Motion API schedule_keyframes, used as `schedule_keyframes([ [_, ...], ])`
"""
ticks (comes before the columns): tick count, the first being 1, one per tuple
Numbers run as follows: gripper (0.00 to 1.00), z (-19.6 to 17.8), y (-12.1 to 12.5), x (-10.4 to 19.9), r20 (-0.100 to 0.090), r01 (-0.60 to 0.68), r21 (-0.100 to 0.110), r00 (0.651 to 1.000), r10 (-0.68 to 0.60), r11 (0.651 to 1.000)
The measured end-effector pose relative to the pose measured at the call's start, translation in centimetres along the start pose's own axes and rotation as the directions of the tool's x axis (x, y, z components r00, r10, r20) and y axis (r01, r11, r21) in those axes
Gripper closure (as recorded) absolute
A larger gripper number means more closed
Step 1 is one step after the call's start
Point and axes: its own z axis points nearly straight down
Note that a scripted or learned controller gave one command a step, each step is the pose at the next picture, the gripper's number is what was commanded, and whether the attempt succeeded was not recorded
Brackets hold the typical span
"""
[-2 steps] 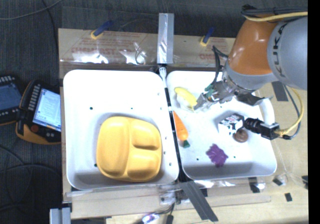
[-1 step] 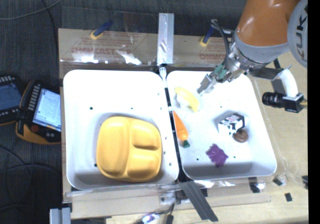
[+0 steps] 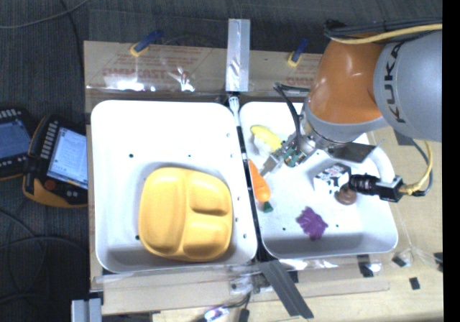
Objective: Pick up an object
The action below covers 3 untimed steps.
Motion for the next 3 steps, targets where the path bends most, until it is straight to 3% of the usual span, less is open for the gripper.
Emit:
schedule_keyframes([
  [1, 1.00, -2.1, 2.4, 4.5, 0.002, 0.085, -0.002, 0.996, -0.085, 0.996],
  [2, 1.00, 1.0, -1.0, 5.9, 0.000, -0.368, 0.003, 0.930, 0.368, 0.930],
  [3, 1.00, -4.5, 1.4, 10.7, 0.003, -0.374, 0.000, 0.927, 0.374, 0.927],
])
